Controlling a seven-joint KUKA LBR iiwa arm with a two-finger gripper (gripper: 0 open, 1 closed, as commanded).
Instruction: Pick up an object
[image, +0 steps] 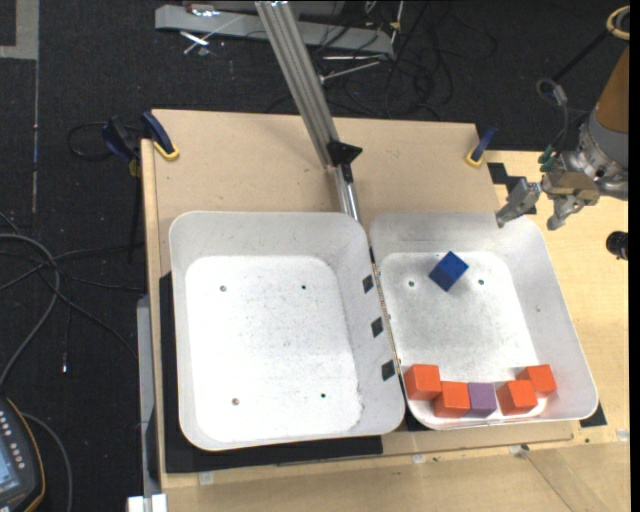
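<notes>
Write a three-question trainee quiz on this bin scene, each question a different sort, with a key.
1. True or false: the blue block lies in the same bin as the orange blocks.
2. Multiple choice: where is the gripper? A) over the left bin; B) above the far right corner of the right bin, with nothing between its fingers; C) touching the purple block.
3. Fill in: the purple block sits in a row with ___ orange blocks along the near edge of the right bin.

Key: 1 true; 2 B; 3 four.
</notes>
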